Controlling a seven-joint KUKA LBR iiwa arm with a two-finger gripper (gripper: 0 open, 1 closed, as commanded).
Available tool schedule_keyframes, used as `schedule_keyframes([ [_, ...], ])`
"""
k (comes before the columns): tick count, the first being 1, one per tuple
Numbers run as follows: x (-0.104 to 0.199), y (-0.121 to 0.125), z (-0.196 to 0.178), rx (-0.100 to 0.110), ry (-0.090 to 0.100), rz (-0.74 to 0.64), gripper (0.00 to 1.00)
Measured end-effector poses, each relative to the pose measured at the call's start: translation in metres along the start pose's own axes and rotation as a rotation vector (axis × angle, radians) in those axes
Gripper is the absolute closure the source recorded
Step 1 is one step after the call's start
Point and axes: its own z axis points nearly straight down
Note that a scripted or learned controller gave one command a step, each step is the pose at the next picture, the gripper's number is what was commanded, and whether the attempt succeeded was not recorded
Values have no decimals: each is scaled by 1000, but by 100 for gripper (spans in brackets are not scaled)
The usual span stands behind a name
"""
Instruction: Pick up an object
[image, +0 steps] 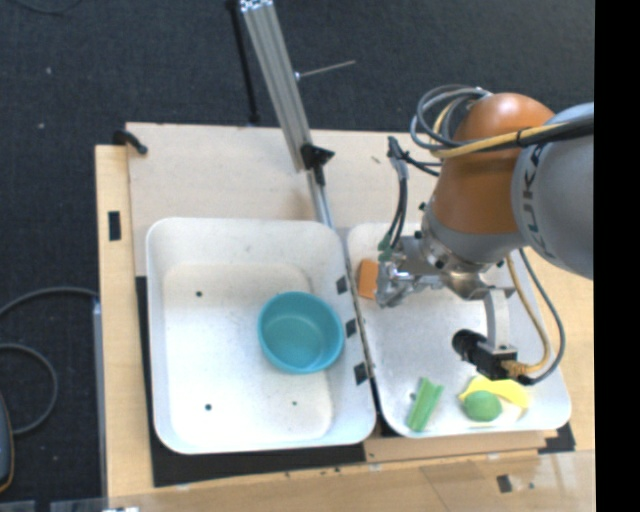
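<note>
In the right bin (440, 330), my gripper (397, 281) is low at the upper left corner. It hangs under the arm's orange band (490, 170). A small orange object (367, 280) lies right beside the gripper's left side, against the bin's left wall. Whether they touch is unclear. A green stick (424, 404) lies near the front of this bin. A round green object (482, 406) rests against a yellow piece (508, 391) at the front right.
The left bin (200, 270) holds a blue bowl (300, 332) near its right wall. A slanted metal rail (285, 95) runs from the top of the view down to the gap between the bins. Black cables loop by the wrist (495, 352).
</note>
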Motion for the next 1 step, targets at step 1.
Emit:
schedule_keyframes([
  [1, 59, -2, 10, 2, -1, 1, 100],
])
